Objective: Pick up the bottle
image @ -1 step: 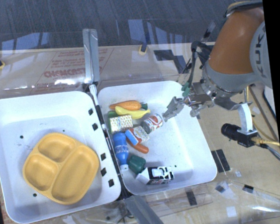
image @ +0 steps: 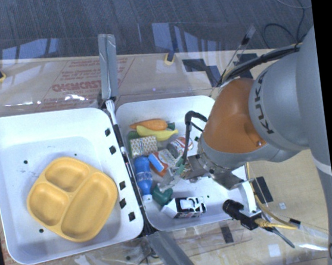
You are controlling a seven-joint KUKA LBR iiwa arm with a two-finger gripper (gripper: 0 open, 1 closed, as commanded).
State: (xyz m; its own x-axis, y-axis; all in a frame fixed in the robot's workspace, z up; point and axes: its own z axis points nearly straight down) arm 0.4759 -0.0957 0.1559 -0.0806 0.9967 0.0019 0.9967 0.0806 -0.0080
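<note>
The left bin (image: 3, 179) carries a yellow tray (image: 72, 197). In the right bin (image: 215, 216) the blue bottle (image: 142, 177) lies along the left wall, just beside a heap of toys. This looks like the approach: the gripper (image: 185, 167) hangs over the heap, right of the bottle, and must shift left. The wrist hides the jaws, so I cannot tell their state.

Blue bottle (image: 142, 175) lies in right bin (image: 165, 220) near the left wall, beside other toys. Gripper (image: 185, 169) hangs over the clutter w/ arm (image: 254, 118) above. Yellow tray (image: 72, 197) in left bin (image: 9, 178).
</note>
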